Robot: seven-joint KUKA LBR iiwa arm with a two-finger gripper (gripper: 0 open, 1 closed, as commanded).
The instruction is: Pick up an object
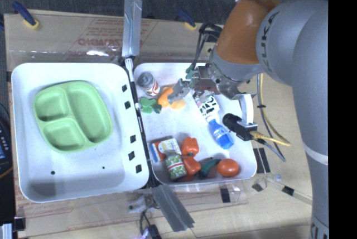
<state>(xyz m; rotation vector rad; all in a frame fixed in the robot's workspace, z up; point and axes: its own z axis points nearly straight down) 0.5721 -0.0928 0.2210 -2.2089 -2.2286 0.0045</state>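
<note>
Directly beneath the gripper point(179, 90), which is hanging low over the right bin point(167, 71), an orange toy point(172, 96) is sitting touching its tips (whether it is gripped I cannot tell), the arm probably angling there because clutter is crowding the nearer end

The right bin point(167, 71) is crowded. Along its near wall sit a carton point(165, 148), a red pepper point(190, 146), a small jar point(174, 167) and a tomato point(228, 167), packed close together. A can point(147, 82) and an orange piece point(167, 96) block the far left corner. The bin's middle floor lies open. The left bin point(67, 176) holds a green divided plate point(71, 115), with bare floor along its near side.
</note>
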